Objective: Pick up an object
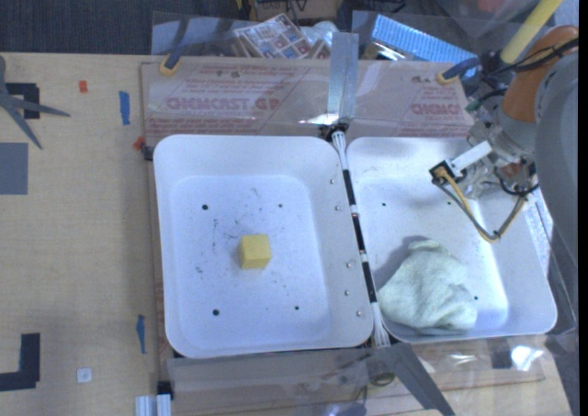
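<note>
I was at the approach step: nothing was lifted yet. The tool [478,171] hung over the far part of the right bin [404,175], close to the table's right edge, and I could not tell how it was set, because the wrist and its cables hid the tip. Nothing showed in its grip.

2 candidates lay in the bins. A crumpled white cloth [429,292] sat in the right bin's near half, close to the near rim and near the divider between the bins. A small yellow block [255,252] sat about the middle of the left bin [184,175], apart from every wall.

I judged the cloth the nearer choice: the next move called for a shift toward the table's near edge, then a straight descent onto the cloth's high fold. The block would have needed a carry over the central divider [354,221].

Room looked fair. The block had open floor on all 4 sides. The cloth crowded the near rim and the divider, so a descent there risked a clip on the bin wall. A loose yellow cable loop [487,226] hung under the wrist, low over the right bin.
</note>
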### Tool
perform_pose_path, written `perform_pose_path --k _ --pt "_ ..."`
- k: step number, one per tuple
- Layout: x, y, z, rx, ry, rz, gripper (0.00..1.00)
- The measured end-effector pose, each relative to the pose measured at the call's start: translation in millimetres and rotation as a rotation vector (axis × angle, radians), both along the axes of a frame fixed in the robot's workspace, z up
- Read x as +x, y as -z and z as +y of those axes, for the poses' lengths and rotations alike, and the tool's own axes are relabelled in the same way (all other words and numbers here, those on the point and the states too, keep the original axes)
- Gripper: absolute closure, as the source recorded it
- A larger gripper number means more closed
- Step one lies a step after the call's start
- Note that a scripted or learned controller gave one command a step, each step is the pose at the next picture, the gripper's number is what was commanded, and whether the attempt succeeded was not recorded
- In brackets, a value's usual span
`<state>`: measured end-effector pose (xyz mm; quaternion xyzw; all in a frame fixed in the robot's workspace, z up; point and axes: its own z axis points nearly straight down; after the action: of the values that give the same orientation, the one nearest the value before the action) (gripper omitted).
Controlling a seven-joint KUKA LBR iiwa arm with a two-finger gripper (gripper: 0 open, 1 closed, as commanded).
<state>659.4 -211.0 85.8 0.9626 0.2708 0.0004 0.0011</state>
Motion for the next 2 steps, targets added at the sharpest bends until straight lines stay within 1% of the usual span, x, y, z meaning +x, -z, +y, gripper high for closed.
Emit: perform_pose_path --k 1,2 --pt "-5.4 -0.8 45.6 0.003 0.342 0.001 1.0" --pt "-44.2 -1.9 54.4 0.003 -0.014 -0.003 1.0"
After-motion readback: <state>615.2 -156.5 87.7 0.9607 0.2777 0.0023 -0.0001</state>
